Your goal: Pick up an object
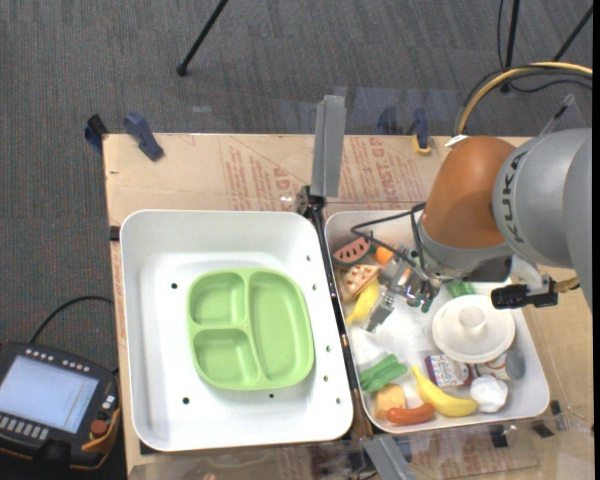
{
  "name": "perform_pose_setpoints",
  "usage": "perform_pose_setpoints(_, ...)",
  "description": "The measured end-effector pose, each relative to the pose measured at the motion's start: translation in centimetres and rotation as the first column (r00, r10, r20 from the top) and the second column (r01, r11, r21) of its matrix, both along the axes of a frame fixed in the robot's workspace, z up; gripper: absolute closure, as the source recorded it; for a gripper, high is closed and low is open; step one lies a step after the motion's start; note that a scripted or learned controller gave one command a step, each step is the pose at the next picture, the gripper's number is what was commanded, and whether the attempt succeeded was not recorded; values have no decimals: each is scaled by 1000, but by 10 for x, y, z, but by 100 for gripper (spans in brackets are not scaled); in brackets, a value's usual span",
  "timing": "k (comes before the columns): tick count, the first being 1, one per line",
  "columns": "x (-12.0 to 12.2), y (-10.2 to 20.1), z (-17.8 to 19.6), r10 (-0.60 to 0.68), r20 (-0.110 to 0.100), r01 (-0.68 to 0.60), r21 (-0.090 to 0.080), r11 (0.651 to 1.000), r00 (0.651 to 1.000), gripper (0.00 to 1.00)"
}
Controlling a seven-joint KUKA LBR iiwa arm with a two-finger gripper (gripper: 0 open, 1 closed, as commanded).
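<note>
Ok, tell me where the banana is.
In the camera view, the banana lies in the right bin, near its front edge, between the orange block on its left and the white ball on its right.

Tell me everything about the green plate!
The green plate is light green and looks like smooth plastic. It has rounded corners and three compartments: two small ones on the camera view's left, one long one on the right. It lies flat, slightly turned, on the floor of the left white bin.
</note>
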State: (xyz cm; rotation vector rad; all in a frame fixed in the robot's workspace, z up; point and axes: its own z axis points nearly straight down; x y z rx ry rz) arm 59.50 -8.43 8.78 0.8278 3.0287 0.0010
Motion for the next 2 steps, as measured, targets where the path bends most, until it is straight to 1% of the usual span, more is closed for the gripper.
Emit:
perform_pose_setpoints(1,0,1,0,-154,-1,154,0,988,988,0)
perform_pose_setpoints(2,-7,-1,-1,-398,-5,398,-1,918,918,0)
